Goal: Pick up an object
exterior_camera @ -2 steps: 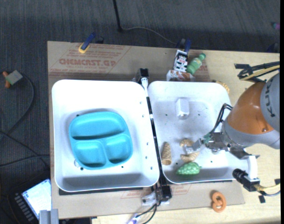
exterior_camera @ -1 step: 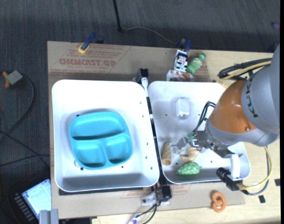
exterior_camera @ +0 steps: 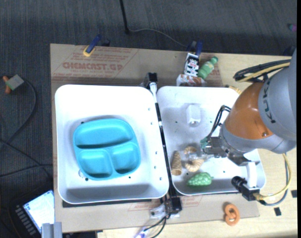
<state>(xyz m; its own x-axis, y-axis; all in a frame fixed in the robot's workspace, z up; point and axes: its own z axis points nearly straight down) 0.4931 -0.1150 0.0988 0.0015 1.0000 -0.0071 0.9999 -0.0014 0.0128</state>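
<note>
The right bin [exterior_camera: 177, 100] holds several small objects. A pale white block [exterior_camera: 193, 114] lies near its back. Three tan, bread-like pieces [exterior_camera: 176, 162] [exterior_camera: 191, 151] [exterior_camera: 194, 165] cluster near the front, with a green lumpy object [exterior_camera: 200, 179] in front of them. My gripper [exterior_camera: 208, 147] hangs low in this bin, under the orange band [exterior_camera: 244, 118], right beside the tan cluster's right side. I see nothing held between its fingers.
The left bin [exterior_camera: 66, 133] carries a blue divided plate [exterior_camera: 107, 147]. A dark divider [exterior_camera: 160, 128] runs between the bins. Outside lie an orange ring [exterior_camera: 231, 213] at the front, a green-and-white toy [exterior_camera: 200, 69] at the back, and blue clamps [exterior_camera: 92, 44].
</note>
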